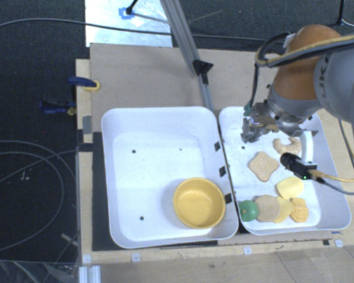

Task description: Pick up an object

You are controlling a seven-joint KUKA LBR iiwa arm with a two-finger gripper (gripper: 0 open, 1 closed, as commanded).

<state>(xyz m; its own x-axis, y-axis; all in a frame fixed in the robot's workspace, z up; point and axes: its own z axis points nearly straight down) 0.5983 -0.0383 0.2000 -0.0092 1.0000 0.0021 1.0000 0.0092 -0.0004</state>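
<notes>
My gripper [252,131] hangs over the upper left part of the right bin [236,119], pointing down at bare bin floor. A tan bread-slice piece [264,165] lies just below and right of it. A beige curved piece [286,145] sits to its right, partly under the wrist. Lower in the bin are a yellow lemon-like piece [290,187], a round beige piece [266,207], a small green piece [248,210] and a yellow waffle piece [298,211]. Nothing shows between the fingers.
The left bin [141,128] holds a yellow bowl [199,202] at its lower right. A grey pole [183,28] slants down to the bins' dividing edge. A black cable connector [295,165] hangs off the wrist over the right bin.
</notes>
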